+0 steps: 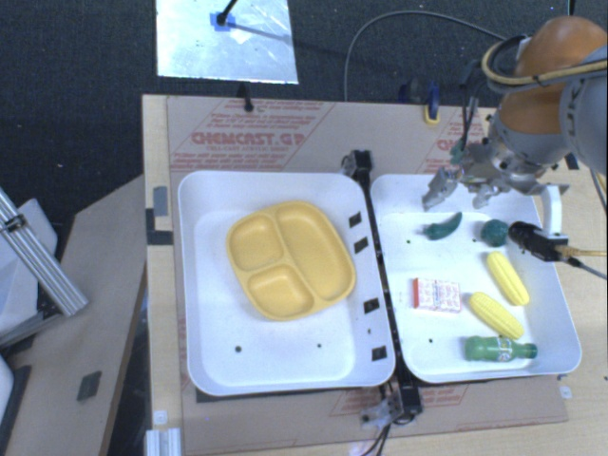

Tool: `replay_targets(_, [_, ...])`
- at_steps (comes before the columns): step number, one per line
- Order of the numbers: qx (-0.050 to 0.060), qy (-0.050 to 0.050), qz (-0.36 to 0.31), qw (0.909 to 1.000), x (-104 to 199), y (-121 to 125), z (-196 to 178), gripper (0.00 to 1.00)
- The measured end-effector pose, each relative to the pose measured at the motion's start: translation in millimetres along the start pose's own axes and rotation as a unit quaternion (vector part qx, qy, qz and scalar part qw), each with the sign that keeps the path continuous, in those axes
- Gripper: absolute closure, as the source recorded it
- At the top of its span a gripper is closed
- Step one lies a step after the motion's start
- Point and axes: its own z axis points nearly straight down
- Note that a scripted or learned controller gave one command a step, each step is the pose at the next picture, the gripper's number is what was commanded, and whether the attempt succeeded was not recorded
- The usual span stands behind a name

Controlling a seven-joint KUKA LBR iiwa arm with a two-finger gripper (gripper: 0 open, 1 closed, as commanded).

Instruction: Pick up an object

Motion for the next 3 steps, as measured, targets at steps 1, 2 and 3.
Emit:
replay_targets(1, [-0.006,-0.001,-0.001,1.0000,0.3,2.7,-7.4,0.00])
replay_targets(2, [-0.004,0.000,-0.001,1.0000,5.6,1.1,54.2,0.00])
replay_targets(3, [-0.004,-0.001,0.001,1.0000,-1.9,4.7,100.0,0.00])
